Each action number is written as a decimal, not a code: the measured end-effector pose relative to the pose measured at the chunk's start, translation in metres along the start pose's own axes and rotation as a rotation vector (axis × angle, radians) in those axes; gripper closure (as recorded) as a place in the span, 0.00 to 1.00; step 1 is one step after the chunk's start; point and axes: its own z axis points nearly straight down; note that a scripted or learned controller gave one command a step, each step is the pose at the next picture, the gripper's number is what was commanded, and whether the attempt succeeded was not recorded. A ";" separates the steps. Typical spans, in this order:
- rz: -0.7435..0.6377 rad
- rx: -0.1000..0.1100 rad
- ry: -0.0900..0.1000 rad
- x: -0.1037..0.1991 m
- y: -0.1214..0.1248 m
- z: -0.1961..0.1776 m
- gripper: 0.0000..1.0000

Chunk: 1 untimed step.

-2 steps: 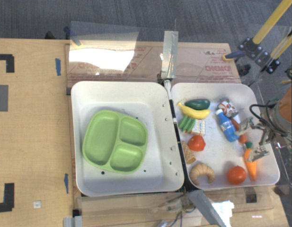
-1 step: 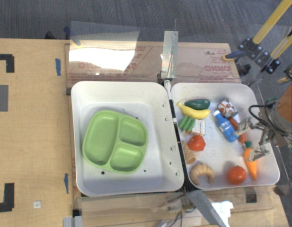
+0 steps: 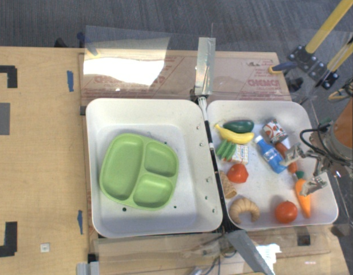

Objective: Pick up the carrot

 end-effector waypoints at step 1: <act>-0.198 -0.051 0.056 0.015 0.029 0.027 0.00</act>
